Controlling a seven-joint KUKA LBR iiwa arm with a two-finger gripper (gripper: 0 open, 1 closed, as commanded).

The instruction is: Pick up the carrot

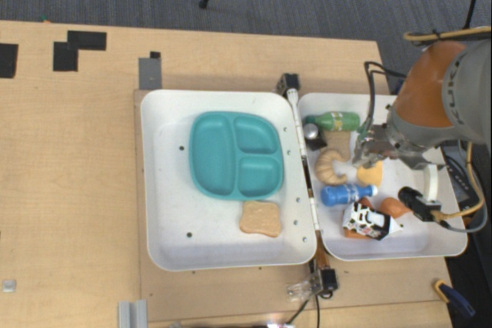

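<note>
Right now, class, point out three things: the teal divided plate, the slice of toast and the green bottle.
teal divided plate (234, 154): camera view, on the middle ridge.
slice of toast (260, 218): camera view, on its centre.
green bottle (337, 120): camera view, on its body.

Arm (453, 92) reaching from right, wrist lowered

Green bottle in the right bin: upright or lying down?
Lying down: the green bottle rests lengthwise along the right bin's far wall, white cap end pointing left.
</note>
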